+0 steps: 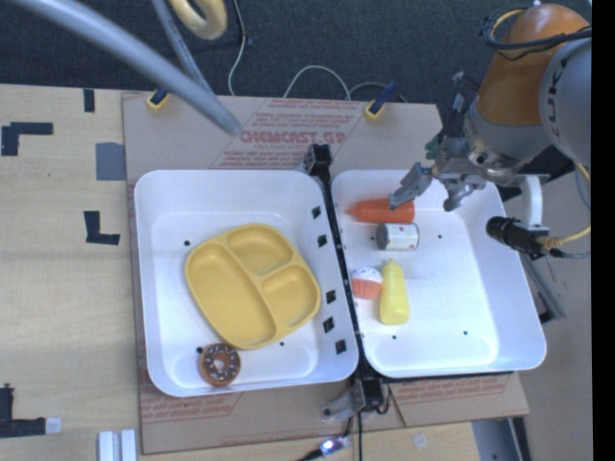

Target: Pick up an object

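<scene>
Orange carrot [373,210] lies flat near right bin's [500,286] far left corner. Small silver can [397,236] on its side just in front. Yellow bottle [393,293] lies lengthwise near bin's left edge, orange-and-white piece [365,282] touching its left side.

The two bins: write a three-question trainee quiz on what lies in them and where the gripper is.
1. True or false: the doughnut lies in the left bin.
2. Which item is nearest the gripper? A carrot B yellow tray C doughnut
3. Fill in: the yellow bottle lies in the ____ bin.

Key: 1 true; 2 A; 3 right.
</scene>
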`<control>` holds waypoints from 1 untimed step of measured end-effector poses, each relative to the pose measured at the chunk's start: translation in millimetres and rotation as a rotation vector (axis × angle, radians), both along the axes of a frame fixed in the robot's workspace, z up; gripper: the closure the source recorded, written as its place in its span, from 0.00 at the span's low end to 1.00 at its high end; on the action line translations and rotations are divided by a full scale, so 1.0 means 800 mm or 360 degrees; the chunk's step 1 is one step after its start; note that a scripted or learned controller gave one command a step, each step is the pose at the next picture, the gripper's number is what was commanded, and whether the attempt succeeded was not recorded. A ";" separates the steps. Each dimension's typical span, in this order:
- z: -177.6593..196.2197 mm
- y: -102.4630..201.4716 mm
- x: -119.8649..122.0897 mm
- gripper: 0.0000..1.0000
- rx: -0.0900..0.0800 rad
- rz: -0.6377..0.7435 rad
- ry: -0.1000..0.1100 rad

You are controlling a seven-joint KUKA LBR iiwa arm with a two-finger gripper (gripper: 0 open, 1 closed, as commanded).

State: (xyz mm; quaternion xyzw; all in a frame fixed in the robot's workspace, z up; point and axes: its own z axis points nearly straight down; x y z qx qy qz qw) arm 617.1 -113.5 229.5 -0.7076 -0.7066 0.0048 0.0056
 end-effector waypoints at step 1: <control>0.009 0.000 0.003 0.00 -0.0002 0.0005 -0.0021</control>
